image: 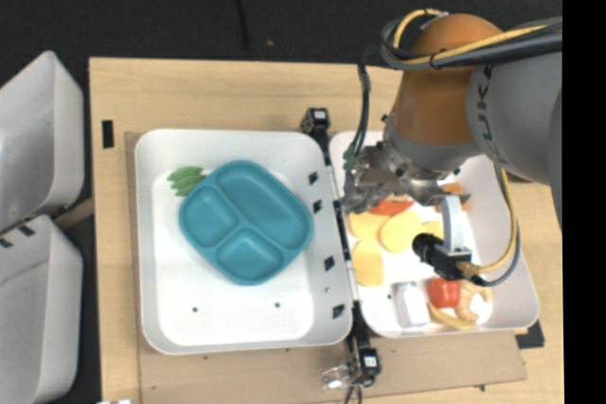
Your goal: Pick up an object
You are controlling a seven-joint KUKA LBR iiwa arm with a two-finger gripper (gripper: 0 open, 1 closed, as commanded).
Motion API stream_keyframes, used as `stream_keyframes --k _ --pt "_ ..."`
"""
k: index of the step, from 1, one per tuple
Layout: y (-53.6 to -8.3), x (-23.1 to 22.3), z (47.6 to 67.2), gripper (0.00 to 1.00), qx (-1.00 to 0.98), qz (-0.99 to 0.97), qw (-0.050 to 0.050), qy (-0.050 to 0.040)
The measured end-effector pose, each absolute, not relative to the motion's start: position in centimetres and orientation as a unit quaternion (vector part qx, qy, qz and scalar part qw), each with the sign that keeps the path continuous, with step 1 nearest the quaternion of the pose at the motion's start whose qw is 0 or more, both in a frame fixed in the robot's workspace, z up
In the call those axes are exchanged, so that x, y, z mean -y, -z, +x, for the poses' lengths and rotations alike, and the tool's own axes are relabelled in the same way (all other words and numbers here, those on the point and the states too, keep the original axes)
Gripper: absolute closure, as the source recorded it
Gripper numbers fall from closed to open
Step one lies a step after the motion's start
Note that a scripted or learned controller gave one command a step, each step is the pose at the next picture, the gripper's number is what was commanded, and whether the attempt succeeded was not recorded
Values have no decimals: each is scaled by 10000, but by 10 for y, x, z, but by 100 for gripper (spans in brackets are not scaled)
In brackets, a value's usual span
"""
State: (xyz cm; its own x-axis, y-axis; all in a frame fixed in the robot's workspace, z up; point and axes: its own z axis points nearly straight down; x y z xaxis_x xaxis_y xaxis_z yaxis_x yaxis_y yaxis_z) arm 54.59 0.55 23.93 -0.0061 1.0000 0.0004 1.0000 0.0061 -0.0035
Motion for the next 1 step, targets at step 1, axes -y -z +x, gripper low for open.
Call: stream_keyframes --k 1 --pt "-246 -9 561 100 7085 -7058 2 -2"
